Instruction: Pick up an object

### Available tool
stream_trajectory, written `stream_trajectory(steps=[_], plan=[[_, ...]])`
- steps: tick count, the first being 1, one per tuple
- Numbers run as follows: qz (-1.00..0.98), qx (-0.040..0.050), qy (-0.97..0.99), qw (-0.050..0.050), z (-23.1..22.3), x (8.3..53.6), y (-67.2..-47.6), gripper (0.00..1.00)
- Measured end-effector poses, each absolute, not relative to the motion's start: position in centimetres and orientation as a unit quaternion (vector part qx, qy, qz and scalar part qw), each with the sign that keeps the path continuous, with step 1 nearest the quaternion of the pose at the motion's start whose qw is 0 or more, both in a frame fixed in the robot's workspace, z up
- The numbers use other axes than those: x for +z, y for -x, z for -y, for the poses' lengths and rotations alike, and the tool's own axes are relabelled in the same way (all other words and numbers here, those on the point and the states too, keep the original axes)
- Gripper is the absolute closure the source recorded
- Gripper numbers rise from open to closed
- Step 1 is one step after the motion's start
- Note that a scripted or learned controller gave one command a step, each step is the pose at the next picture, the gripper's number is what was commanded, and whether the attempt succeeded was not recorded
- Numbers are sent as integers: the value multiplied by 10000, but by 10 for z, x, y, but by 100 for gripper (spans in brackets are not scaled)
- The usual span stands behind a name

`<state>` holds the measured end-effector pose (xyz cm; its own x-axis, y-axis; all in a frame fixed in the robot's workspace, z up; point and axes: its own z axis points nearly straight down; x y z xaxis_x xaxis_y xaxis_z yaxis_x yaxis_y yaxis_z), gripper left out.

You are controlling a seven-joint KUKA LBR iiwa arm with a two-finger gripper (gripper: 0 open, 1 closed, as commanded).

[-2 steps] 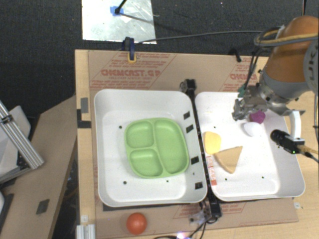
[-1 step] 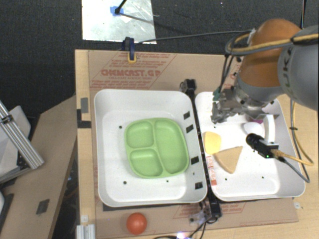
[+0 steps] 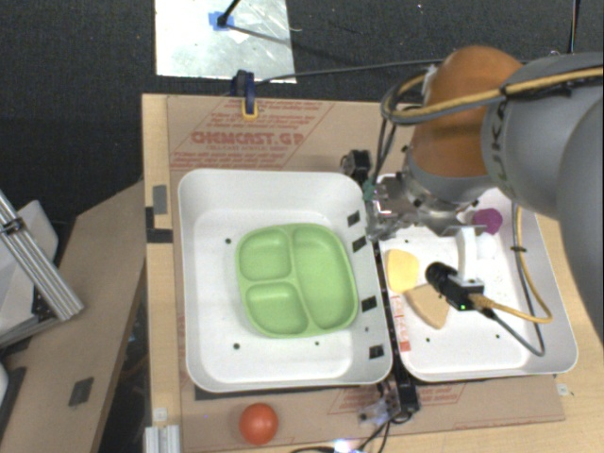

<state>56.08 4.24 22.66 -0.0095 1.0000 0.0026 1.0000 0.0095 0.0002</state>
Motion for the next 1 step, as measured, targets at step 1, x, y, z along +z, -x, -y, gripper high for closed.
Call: stream_trajectory(steps=[1], plan=[[7106, -14, 7036, 3, -90, 234, -553, 100]])
